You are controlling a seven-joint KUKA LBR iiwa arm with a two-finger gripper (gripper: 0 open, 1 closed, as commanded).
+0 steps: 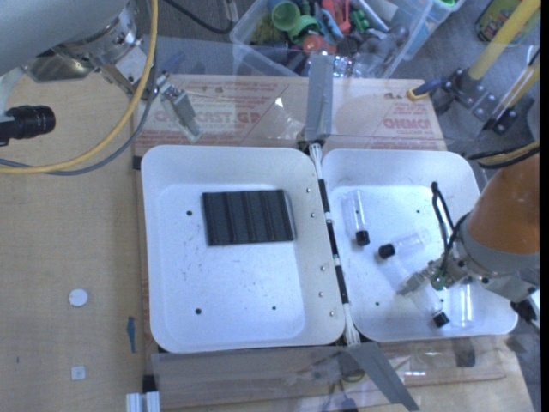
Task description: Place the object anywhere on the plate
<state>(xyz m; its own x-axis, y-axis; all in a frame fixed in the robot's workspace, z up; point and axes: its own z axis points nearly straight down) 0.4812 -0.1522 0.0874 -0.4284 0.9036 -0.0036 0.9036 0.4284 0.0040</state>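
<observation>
Plate: the dark ribbed plate (248, 216) lies flat in the left bin (171, 316), upper middle, bare on top, so nothing has been placed yet.
Objects: clear vials with black caps lie loose in the right bin (377, 312): one (357, 217) at its upper left, one (400, 246) mid-bin, one (456, 307) lower right.
Gripper: the gripper (422, 281) is low over the right bin, apparently there to pick; something pale sits at its tip.
Fingers: too small to tell whether open or closed on a vial.
Task thing: seemingly the one at the tip, well apart from the plate.

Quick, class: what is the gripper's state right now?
Two-finger gripper: low over the right white bin, among clear black-capped vials; open or closed cannot be told.
</observation>
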